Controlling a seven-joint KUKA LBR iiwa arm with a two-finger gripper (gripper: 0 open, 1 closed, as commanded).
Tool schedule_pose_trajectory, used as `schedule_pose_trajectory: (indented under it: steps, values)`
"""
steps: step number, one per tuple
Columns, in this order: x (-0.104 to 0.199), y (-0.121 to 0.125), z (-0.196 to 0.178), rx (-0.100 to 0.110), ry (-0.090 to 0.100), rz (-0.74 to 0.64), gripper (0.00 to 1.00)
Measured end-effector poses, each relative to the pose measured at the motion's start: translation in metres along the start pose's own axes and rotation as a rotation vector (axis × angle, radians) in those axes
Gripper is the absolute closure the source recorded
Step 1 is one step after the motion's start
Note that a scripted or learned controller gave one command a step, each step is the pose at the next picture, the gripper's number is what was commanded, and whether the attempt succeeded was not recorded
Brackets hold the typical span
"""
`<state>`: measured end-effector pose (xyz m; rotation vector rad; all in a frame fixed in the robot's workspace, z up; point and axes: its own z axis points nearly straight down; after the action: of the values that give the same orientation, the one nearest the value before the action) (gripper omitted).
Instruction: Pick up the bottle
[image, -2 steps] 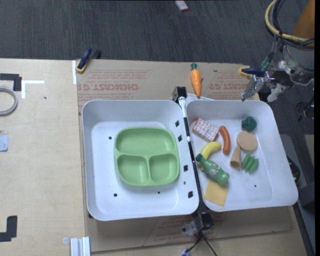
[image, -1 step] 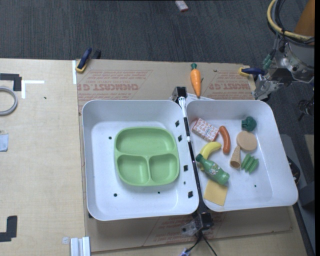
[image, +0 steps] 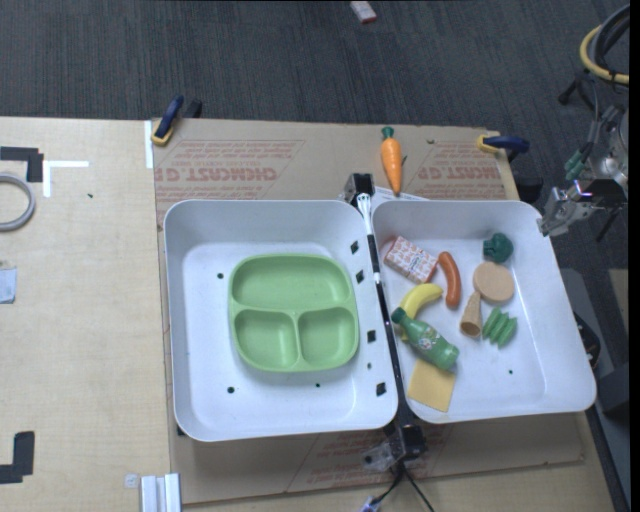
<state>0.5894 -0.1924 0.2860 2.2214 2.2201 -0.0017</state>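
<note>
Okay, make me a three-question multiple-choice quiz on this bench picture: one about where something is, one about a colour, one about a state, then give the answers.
1. Where does the green bottle lie?
A. In the right bin, near its left wall
B. On the green divided plate
C. On the cardboard outside the bins

2. What colour is the flat cheese slice just below the bottle?
A. Red
B. Yellow
C. Blue

3. How does the bottle rest?
A. Standing upright
B. Lying on its side
C. Raised off the bin floor

Answers:
1. A: the bottle sits in the right bin beside the wall that it shares with the left bin, while the green divided plate is in the left one.
2. B: the slice is plain yellow.
3. B: its length runs flat along the bin floor, cap towards the banana.
</note>
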Motion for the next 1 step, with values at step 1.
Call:
schedule_pose_trajectory:
  steps: [1]
  values:
    - [-0.0179,-0.091,-0.0311,0.001,0.001,-0.138,1.0]
